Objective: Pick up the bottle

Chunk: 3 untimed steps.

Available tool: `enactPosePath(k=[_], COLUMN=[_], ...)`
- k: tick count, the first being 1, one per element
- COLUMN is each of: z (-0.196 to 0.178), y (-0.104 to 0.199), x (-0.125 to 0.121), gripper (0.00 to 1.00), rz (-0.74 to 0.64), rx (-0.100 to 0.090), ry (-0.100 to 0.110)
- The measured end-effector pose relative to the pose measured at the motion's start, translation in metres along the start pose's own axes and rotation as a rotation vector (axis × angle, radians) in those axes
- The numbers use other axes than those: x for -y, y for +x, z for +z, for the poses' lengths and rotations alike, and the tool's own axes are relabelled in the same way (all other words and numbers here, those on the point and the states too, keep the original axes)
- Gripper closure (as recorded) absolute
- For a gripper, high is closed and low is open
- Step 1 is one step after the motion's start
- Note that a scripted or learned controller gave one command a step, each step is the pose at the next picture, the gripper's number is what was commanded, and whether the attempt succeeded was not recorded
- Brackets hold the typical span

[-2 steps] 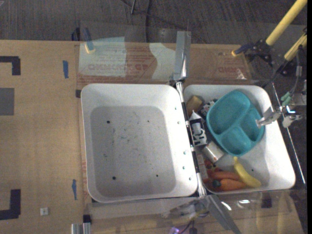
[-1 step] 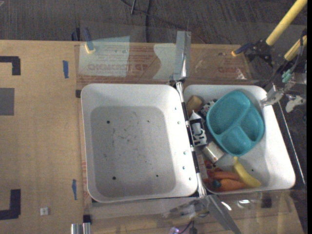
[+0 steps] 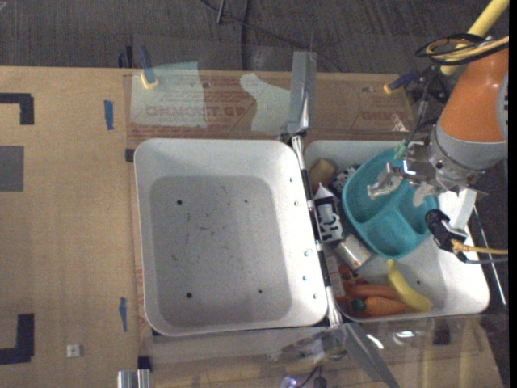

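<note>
The bottle [image 3: 326, 214] is white with a black label. It lies along the left wall of the right bin [image 3: 468, 293], next to the divider. My gripper [image 3: 396, 180] hangs over the teal bowl [image 3: 388, 225] in the upper middle of that bin, to the right of the bottle and apart from it. The grey wrist and orange band reach in from the upper right and hide part of the bin's far right corner.
The right bin also holds a silver can [image 3: 353, 254], a banana [image 3: 409, 290], carrots [image 3: 374, 297] and a tan object [image 3: 323, 170] near the back. The left bin [image 3: 218, 233] stands beside it. Cables [image 3: 477, 251] trail on the right.
</note>
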<state>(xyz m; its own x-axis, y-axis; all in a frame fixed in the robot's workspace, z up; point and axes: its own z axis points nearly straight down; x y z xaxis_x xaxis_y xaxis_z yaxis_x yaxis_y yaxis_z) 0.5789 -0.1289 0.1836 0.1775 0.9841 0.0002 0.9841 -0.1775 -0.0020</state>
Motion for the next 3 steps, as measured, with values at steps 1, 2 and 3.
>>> enactPosePath(k=[1, 2, 3], z=[0.062, 0.075, -0.013], y=[-0.053, -0.061, -0.057], x=[0.028, -0.008, -0.066], gripper=[0.0, 0.0, 0.0], rz=[-0.053, -0.03, -0.097], rx=[0.0, 0.0, 0.002], ry=[-0.001, -0.001, -0.005])
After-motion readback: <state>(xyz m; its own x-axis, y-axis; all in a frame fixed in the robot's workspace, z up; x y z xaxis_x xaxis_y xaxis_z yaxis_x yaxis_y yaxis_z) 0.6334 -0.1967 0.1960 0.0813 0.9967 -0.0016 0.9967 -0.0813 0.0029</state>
